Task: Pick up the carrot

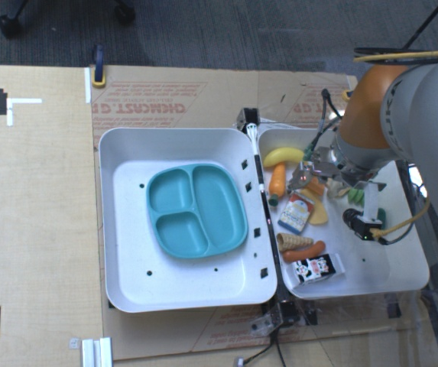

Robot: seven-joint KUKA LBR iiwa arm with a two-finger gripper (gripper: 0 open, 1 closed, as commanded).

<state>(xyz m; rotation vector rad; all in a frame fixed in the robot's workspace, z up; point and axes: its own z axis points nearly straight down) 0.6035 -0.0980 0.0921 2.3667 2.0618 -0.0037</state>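
Over the right bin point(402, 277), the gripper point(304, 176) hangs just beside the carrot point(278, 180), which lies near the banana point(283, 156) by the bin's left wall. Whether it is parted or closed, I cannot tell. Nothing looks lifted; grasp and raise remain.

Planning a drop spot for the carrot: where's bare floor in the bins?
Left bin: a bare white band runs all around the teal divided plate, widest along the near edge. Right bin: bare patch near right, beside the black-and-white carton. Crowded along its left wall: banana, carrot, packet, gripper.
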